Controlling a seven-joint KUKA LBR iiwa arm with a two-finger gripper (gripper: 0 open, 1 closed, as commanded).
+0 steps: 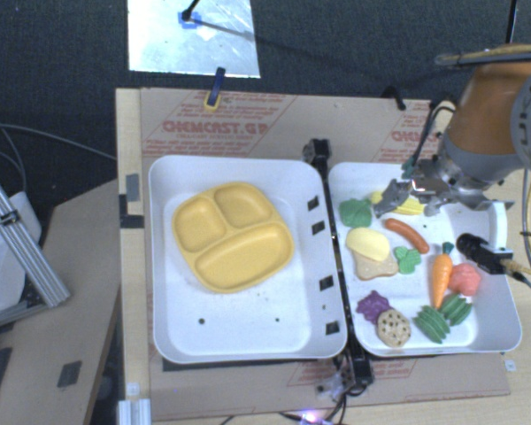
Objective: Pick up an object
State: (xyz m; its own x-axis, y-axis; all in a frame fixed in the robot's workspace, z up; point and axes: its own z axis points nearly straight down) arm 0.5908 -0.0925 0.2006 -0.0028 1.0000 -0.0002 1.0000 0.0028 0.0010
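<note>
The pincer (396,198) – open or closed, I cannot tell – hangs over the yellow banana (411,207), with the red sausage (406,234) just below.

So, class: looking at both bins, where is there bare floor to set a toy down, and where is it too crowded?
Free: the left bin, its floor bare in front of the yellow divided plate, and a strip along its right wall. Crowded: the right bin, packed with carrot, sausage, cookie and other toys, with the gripper above its far end.
</note>
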